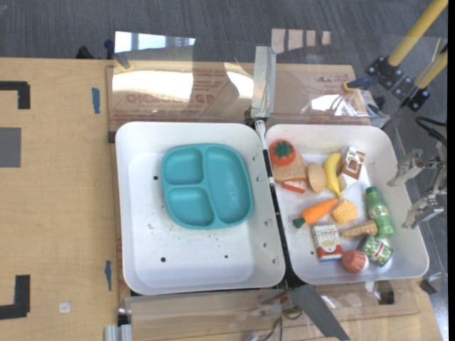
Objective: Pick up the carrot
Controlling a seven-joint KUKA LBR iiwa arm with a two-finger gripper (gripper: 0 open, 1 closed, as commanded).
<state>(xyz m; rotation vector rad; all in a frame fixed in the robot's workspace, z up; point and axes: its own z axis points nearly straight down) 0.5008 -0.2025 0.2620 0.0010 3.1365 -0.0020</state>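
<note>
The carrot (318,211) is orange with a green stub at its lower left end. It lies at a slant in the middle of the right bin (405,261). A small juice box (326,241) sits just below it, and a yellow ridged piece (345,211) touches its right tip.
The right bin also holds a tomato (282,151), a bread slice (288,170), a banana (333,172), a small carton (352,163), a green bottle (377,209), a cone (359,228), a can (377,250) and a red fruit (354,261). A teal divided plate (207,185) lies in the left bin (135,212).
</note>
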